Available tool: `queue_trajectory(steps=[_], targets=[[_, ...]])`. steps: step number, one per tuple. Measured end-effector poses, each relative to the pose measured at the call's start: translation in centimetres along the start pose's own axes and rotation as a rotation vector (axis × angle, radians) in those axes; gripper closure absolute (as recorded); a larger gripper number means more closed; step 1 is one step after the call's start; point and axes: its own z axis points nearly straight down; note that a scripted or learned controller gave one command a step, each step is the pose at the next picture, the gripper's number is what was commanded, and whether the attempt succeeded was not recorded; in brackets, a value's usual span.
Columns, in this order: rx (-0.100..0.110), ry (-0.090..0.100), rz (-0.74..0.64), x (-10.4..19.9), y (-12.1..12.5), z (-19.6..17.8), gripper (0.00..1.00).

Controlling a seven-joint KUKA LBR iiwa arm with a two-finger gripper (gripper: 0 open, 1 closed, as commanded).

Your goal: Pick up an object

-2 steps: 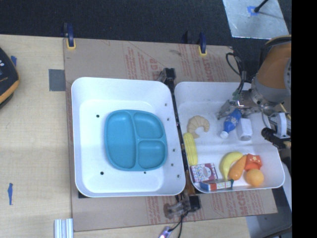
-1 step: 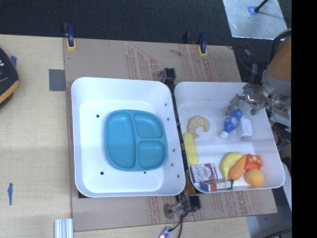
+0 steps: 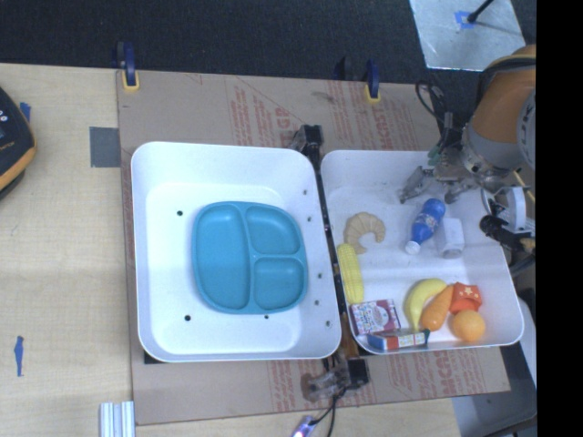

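The bench carries two white bins side by side. The left bin (image 3: 150, 244) holds one blue divided plate (image 3: 249, 256), lying flat near its middle, with three compartments facing up. The right bin (image 3: 510, 271) holds all the small things, so the task's object must come from here.

The gripper (image 3: 435, 178) hangs over the right bin at about 12 o'clock of that bin, near its far rim, and the arm (image 3: 501, 107) comes in from 2 o'clock. Its fingers (image 3: 412, 188) seem spread apart, with nothing between them, but the picture is not sharp there, so I say this with some doubt.

Just below the gripper, toward 6 o'clock from it, lies a small blue bottle (image 3: 424, 223), tilted on its side, with a white piece (image 3: 452, 237) touching it at 3 o'clock. I judge the bottle is the nearest candidate to pick up, because the gripper is already close above it.

The other things rest further away: a pale croissant (image 3: 364, 228) at 9 o'clock of the bottle, a corn cob (image 3: 351, 272) along the bin's left wall, and at 6 o'clock a banana (image 3: 421, 297), a carrot (image 3: 438, 309), an orange (image 3: 468, 326), a red piece (image 3: 465, 296) and a small carton (image 3: 375, 317). These lie crowded together, probably harder to grasp singly.
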Motion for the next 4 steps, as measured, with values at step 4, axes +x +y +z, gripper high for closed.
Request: queue_trajectory(steps=[4], targets=[[0.000, -0.001, -0.001, -0.2, -3.7, 0.0, 0.00]])
